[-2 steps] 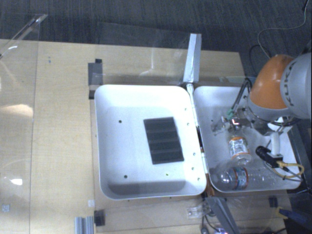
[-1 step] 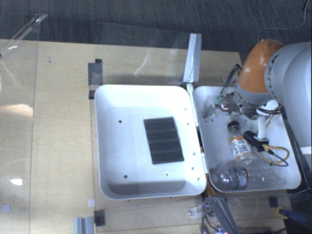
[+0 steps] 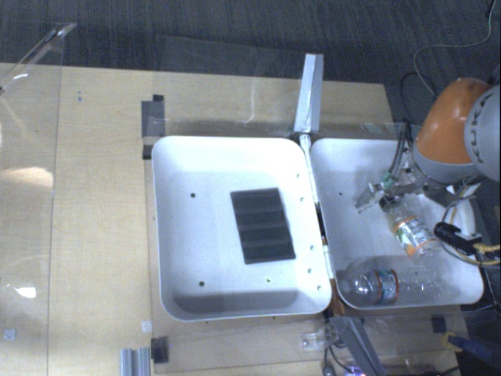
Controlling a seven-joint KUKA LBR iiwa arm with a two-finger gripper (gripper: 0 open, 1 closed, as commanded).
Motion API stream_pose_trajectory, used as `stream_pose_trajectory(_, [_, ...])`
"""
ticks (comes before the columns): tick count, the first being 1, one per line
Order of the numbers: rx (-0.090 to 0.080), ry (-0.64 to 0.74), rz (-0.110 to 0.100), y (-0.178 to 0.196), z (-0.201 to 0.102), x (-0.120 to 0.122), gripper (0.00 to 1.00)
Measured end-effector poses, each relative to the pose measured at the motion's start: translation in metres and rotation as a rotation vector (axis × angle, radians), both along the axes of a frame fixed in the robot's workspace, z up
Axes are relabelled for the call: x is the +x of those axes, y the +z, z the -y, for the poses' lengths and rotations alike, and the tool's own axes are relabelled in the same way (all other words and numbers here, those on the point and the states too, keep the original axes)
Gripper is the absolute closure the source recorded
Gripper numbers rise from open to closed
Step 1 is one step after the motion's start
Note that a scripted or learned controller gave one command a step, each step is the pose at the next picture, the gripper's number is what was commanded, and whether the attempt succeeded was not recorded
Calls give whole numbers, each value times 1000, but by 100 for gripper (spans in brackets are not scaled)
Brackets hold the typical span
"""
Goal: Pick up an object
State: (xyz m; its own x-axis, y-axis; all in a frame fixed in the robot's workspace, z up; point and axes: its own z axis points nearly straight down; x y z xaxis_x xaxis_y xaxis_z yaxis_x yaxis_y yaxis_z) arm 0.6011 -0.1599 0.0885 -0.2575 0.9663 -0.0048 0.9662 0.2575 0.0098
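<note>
My gripper [image 3: 381, 193] hangs low over the back part of the right bin [image 3: 344, 171], below the orange-banded wrist [image 3: 450, 124]. Just in front of it and to its right lies a small clear bottle with an orange label [image 3: 410, 234], tilted on its side; I see nothing held in the gripper. A larger clear plastic bottle with a blue label [image 3: 374, 283] lies along the right bin's front wall. A black ridged rectangular block [image 3: 262, 225] rests flat in the middle of the left bin [image 3: 180, 171].
A metal divider post [image 3: 309, 92] rises at the back where the bins meet. Cables [image 3: 462, 241] trail at the right bin's right rim. A clear panel [image 3: 47, 45] leans at the far left of the wooden bench.
</note>
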Motion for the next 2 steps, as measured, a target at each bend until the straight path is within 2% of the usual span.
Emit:
stream_pose_trajectory(1, [2, 1, 6, 12, -2, 2, 100])
stream_pose_trajectory(2, [2, 40, -3, 155, -86, 37, 100])
